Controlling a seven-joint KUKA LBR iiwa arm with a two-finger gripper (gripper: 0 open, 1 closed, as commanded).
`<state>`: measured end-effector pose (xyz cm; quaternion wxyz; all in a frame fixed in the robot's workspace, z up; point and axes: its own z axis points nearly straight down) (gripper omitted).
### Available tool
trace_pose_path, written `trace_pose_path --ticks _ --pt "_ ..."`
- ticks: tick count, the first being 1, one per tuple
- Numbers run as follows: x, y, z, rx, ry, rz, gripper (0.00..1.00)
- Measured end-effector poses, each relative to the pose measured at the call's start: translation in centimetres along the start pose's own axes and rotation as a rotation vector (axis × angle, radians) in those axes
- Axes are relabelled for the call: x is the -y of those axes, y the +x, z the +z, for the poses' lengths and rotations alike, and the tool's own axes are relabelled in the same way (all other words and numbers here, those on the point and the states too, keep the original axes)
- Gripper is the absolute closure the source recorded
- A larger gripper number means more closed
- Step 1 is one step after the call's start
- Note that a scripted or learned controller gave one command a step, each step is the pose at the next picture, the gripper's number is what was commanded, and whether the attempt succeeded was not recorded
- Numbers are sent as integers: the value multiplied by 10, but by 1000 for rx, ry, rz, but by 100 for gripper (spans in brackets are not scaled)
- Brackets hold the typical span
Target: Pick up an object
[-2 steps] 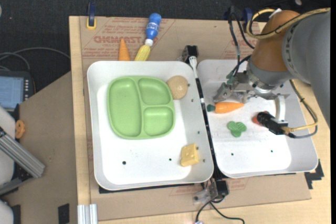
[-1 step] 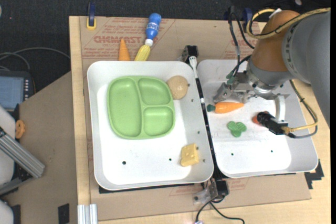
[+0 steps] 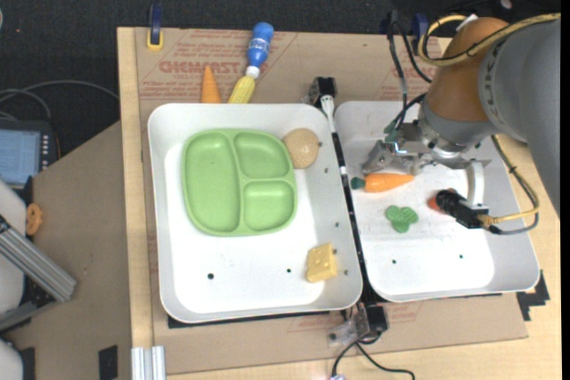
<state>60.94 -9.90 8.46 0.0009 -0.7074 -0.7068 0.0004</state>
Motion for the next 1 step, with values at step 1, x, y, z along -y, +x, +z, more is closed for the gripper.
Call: trace_pose_path --ticks 1 --pt "0 0 0 0 0 0 0"
